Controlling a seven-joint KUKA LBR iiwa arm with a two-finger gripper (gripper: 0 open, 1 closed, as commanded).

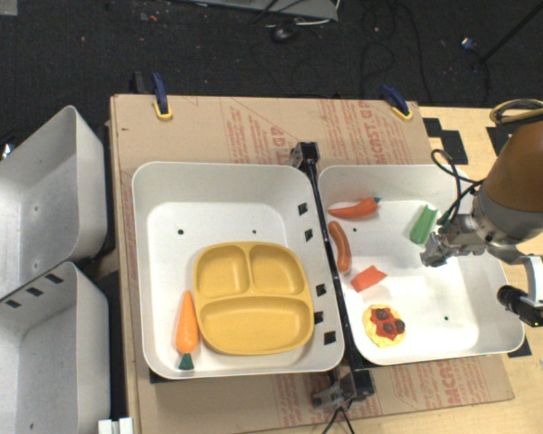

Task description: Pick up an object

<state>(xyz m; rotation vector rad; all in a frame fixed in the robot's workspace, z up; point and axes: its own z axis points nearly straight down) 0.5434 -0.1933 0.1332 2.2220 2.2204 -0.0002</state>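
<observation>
Hovering over the right bin [489, 333], my end effector [434, 253] sits just below and beside the green block [423, 223], near that bin's upper right part. From this slanted view I cannot tell how wide it is parted, and nothing shows clamped in it, so I would not claim a hold on anything.

All the candidates for picking lie on the white floor of the bin. Closest is that green block, tilted, just above my tip. To its left are a red chili pepper [355, 209], a sausage [340, 244] lying lengthwise close to the divider, and a small orange-red wedge [368, 278]. Nearer the front is a little pizza piece [385, 325]. Across in the left bin [154, 269] a yellow divided plate [253, 297] lies with a carrot [186, 325] just beside its left edge.

My judgement: the task is barely begun. I am lowered into the bin near a target, yet no grasp and no lift are done; both remain ahead.
</observation>
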